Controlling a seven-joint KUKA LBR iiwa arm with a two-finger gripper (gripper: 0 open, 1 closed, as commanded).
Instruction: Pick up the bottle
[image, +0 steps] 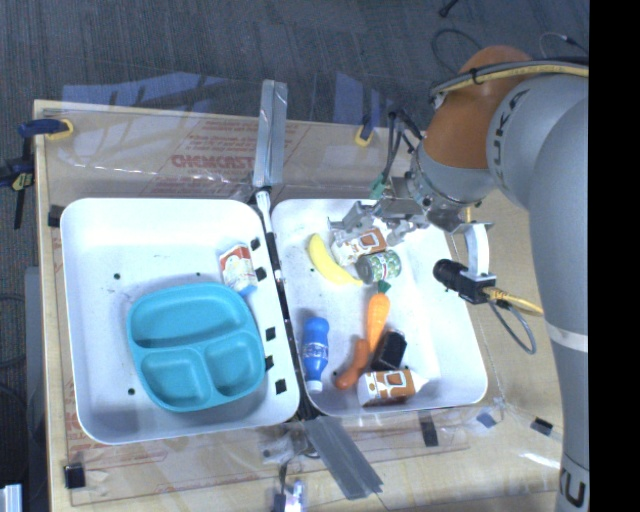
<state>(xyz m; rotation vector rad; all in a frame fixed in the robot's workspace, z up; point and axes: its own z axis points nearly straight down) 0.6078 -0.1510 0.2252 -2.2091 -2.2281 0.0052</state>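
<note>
Gripper (372, 228) sits at the top of the right bin (462, 345) – can't tell about the jaws. Blue bottle (315, 351) lies lower left there, beside the carrot (375, 318).

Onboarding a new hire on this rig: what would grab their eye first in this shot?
The grey and orange arm looms over the right bin, its gripper down among a banana and a green can. The big blue divided tray dominates the left bin. The blue bottle lies near the right bin's left wall.
</note>
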